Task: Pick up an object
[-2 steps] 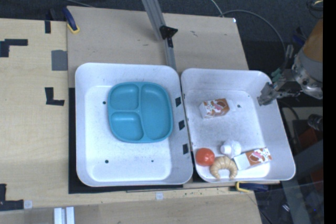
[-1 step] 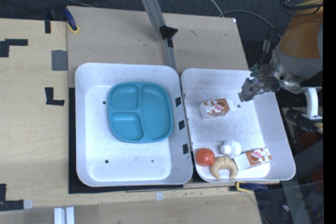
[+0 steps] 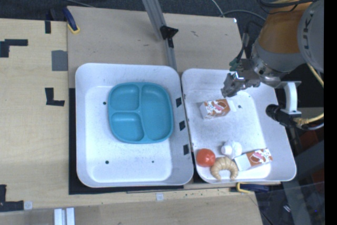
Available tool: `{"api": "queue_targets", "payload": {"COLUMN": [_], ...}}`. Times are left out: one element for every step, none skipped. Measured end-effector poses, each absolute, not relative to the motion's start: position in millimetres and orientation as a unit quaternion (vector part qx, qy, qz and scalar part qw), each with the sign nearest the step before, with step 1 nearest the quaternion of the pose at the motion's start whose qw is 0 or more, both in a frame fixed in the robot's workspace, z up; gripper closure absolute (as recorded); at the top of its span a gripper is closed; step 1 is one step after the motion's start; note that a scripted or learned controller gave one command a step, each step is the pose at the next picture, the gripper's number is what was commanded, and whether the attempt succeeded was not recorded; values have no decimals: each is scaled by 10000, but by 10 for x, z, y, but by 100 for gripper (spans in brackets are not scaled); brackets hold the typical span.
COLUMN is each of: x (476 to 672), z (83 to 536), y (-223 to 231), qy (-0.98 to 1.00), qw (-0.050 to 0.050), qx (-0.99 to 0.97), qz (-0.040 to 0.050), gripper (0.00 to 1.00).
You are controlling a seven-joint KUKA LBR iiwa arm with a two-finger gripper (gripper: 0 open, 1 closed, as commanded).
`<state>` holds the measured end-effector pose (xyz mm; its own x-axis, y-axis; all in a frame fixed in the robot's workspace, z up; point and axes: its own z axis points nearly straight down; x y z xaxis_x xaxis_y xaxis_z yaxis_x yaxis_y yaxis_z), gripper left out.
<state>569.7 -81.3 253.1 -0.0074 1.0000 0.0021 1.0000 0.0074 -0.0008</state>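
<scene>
While the gripper point(image 3: 231, 87) hangs over the right bin point(image 3: 274, 113) with nothing between its fingers, their spread unclear, the approach step is underway. Just below-left lies a small red-and-white packet point(image 3: 215, 108); the next move probably calls for centring, then descending.

Wooden bench point(image 3: 31, 113), two white bins side by side: left bin point(image 3: 89, 166), right bin point(image 3: 274, 113)

Your left bin point(image 3: 89, 113): divided plate point(image 3: 140, 112). Your right bin point(image 3: 274, 113): packet point(image 3: 215, 108) mid-bin; along its near edge, tomato point(image 3: 205, 156), croissant point(image 3: 225, 167), possibly an egg point(image 3: 230, 148), second packet point(image 3: 254, 158).
</scene>
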Motion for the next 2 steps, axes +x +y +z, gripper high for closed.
{"api": "queue_targets", "payload": {"x": [5731,5851], "z": [2523,2402], "y": [-360,255], "qy": [-7094,-7099], "qw": [10,11], "qx": [-7048,-7043], "qz": [0,4], "gripper": [100,100]}}
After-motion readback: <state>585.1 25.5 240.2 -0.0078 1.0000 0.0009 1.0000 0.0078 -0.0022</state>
